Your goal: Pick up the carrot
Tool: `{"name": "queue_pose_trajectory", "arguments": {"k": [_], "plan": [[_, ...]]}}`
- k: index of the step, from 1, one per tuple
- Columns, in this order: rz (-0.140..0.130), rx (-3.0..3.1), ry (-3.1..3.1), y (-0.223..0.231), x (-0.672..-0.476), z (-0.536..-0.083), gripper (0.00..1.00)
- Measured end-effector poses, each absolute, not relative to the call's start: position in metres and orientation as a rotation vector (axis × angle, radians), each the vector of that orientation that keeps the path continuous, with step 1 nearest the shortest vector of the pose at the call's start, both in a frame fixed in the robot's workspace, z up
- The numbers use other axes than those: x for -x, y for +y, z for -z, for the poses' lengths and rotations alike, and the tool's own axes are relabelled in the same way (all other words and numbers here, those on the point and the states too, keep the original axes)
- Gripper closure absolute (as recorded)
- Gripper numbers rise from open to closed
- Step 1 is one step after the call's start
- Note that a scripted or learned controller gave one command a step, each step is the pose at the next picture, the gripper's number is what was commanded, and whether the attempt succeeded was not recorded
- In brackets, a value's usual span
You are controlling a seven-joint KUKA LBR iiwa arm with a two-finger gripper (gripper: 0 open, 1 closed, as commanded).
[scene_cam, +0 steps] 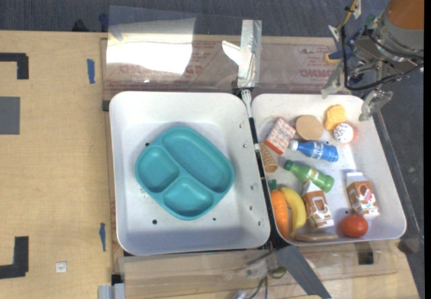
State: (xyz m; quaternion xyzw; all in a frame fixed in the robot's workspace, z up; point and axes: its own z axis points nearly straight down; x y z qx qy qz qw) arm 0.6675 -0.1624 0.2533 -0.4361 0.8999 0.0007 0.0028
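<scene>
Upper right of the frame, the pincer (350,97) hangs over the top edge of the right bin (394,186), fingers spread wide apart, nothing between them. The carrot (279,212) lies well away at the lower left of that bin, just beside the banana (294,205). Left of it all, the teal plate (184,171) sits in the left bin (128,116).

Crowded right bin, tight at the carrot

The carrot (279,210) lies wedged against the right bin's left wall (258,156), the banana (294,207) touching its other side, a juice carton (317,209) just beyond; open room shows above it.
</scene>
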Motion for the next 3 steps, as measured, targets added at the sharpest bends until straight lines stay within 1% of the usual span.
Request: {"name": "queue_pose_trajectory", "arguments": {"k": [1,2,3], "plan": [[0.006,1.022,2.957,-0.185,-0.669,-0.102,0.0],[-0.002,0.776,3.04,-0.186,-0.659,-0.087,0.0],[0.004,0.772,3.03,-0.185,-0.662,-0.101,1.0]]}}
